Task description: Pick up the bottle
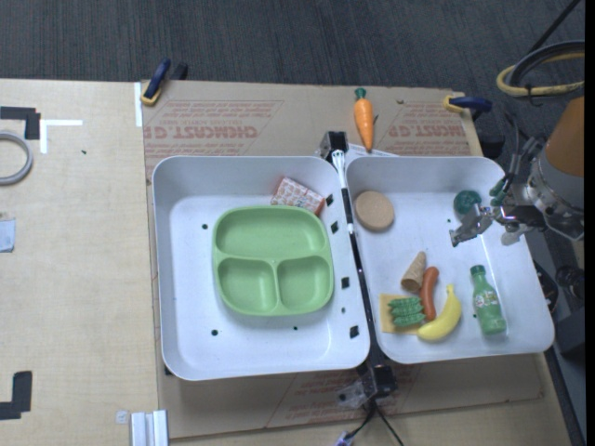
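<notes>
- Dark carpet behind the cardboard-topped bench [214, 119]; left bin [177, 277] carries a green tray [273, 260].
- Right bin [409, 179]: bottle [486, 299] lies near its front-right corner.
- Gripper [485, 221] hovers over the right edge, jaws released, nothing between them; the approach seems unfinished, so next it should descend on the bottle.

Arm [569, 170] cut off at right edge; small card [298, 193] half hidden behind green tray [273, 258].

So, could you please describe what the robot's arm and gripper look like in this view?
The gripper is small, of silver-grey metal with thin fingers and greenish fittings at its base. Behind it sits a grey wrist under an orange band. Black and yellow cables loop above.
</notes>
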